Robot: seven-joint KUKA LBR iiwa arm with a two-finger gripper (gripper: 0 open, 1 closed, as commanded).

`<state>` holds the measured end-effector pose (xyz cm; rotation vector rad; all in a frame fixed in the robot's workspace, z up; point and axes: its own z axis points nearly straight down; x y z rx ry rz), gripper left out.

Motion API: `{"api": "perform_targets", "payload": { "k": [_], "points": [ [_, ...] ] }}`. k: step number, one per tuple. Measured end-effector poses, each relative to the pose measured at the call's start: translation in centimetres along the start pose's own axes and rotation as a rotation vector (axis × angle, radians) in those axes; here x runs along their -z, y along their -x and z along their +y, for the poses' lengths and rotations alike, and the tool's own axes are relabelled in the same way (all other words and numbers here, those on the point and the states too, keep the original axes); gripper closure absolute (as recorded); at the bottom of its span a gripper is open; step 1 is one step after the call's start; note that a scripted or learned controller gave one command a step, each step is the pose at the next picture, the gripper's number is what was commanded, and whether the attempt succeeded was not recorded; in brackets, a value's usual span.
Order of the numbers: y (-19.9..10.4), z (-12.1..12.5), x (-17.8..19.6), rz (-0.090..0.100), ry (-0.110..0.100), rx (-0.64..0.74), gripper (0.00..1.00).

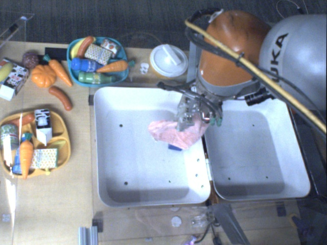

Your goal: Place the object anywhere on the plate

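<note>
The gripper (191,119) is down at the right edge of the left bin (127,182), right over a crumpled pink cloth (176,132), and its metal tip touches the cloth's upper right corner. How far apart the fingers stand, I cannot tell; they blur into the fabric. A small blue thing (175,147) peeks from under the cloth, mostly hidden. Above, the arm's orange band (230,40) and grey housing loom large, cut off at the right. Two white bins: the right bin (255,182) sits alongside. On the table (76,223), one blue plate (97,60) and one yellow plate (36,144), both heaped with toy food. One white lid (169,60) rests behind the bins.
</note>
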<state>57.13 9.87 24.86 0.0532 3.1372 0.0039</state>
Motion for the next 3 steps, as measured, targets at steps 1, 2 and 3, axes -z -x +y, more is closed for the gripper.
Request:
{"api": "perform_targets", "payload": {
  "k": [1, 2, 3],
  "points": [
    [-2.5, 5.5, -0.7, 0.001, 0.0, 0.038, 1.0],
    [-5.1, 9.8, -1.6, -0.001, 0.001, 0.037, 1.0],
    [-5.1, 9.8, -1.6, -0.001, 0.001, 0.036, 0.0]
  ]
}}
